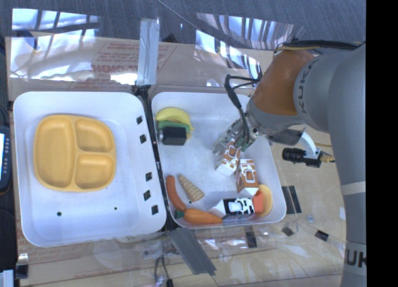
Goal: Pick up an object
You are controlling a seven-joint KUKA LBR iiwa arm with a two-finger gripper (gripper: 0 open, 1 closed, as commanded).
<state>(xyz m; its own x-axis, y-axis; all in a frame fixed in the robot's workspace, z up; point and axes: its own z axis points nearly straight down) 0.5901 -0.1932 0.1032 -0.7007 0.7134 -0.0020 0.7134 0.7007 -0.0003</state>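
In the right bin (205, 102), a small carton (227, 159) is met by the gripper (235, 136); whether it is pinched cannot be told. Judged light, stiff, best taken across flat sides.

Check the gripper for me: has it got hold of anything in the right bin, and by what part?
Cannot tell. The gripper is down over a small white-and-orange carton, but its hold on the carton is not visible.
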